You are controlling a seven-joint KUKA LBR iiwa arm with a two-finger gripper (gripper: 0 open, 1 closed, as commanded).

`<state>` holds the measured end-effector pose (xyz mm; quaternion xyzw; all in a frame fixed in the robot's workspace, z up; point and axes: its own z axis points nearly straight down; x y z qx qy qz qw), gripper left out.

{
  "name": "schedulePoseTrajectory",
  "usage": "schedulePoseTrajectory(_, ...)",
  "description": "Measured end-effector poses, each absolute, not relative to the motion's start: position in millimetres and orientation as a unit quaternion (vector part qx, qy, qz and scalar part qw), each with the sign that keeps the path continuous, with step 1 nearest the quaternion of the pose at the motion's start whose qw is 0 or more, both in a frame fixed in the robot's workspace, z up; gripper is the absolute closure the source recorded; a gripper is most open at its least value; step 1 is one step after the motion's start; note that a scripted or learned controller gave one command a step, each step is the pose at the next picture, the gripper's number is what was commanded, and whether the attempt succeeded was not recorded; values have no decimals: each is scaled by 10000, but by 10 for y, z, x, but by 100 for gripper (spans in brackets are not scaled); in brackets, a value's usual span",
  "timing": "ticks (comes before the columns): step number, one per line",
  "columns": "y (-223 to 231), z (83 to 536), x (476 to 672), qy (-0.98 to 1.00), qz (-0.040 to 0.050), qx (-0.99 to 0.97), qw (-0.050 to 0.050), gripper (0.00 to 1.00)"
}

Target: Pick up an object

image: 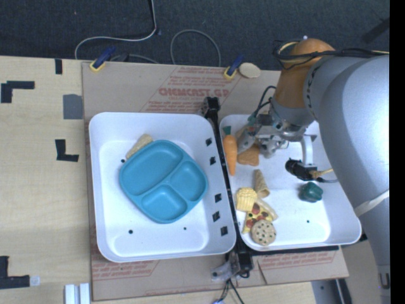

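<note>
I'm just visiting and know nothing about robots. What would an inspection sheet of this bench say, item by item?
Surface: two shallow white bins, left bin, right bin, on brown cardboard.
Job's things: orange carrot, yellow corn cob, round speckled cookie, dark green lump in right bin.
Clutter: blue sectioned plate in left bin.
Grippers: gripper low over right bin's upper part.
Cables: white cable behind the bench.
Surroundings: dark carpet.

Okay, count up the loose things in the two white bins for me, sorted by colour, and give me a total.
Blue: 1, divided plate
Orange: 1, carrot
Tan or brown: 4, piece under the plate, chunk, cone, cookie
Yellow: 1, corn
Teal: 1, lump
Total: 8
</note>
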<state>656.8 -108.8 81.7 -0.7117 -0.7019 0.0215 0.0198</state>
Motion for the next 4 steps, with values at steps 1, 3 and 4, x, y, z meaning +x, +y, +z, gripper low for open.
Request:
schedulePoseTrajectory(1, -1099, 816, 6569, -7023, 207, -7113, 213, 0)
schedulePoseTrajectory(3, -1088, 816, 6568, -7015, 214, -7120, 196, 0)
schedulePoseTrajectory(4, -1071, 819, 6567, -7007, 225, -7129, 174, 0)
